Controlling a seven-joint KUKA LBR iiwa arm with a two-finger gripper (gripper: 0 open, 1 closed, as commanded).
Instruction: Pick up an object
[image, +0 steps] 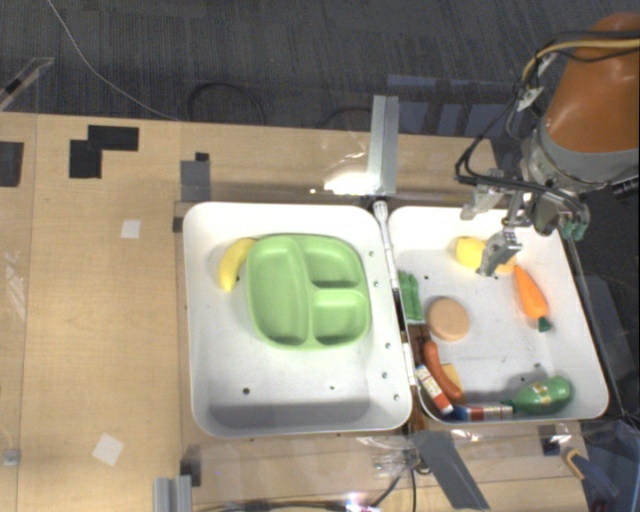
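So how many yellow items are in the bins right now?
2: a banana in the left bin beside the green tray, and a yellow piece in the right bin. Corner clutter may hide more.

My 2 bins, left (215, 390) and right (585, 385), are white. In the left sit a light green tray (305, 288) and a yellow banana (233, 263). In the right I see a yellow piece (467, 250), an orange carrot (530, 292), a tan disc (449, 320) and a dark green item (543, 394). My arm's band (598, 100) is orange.
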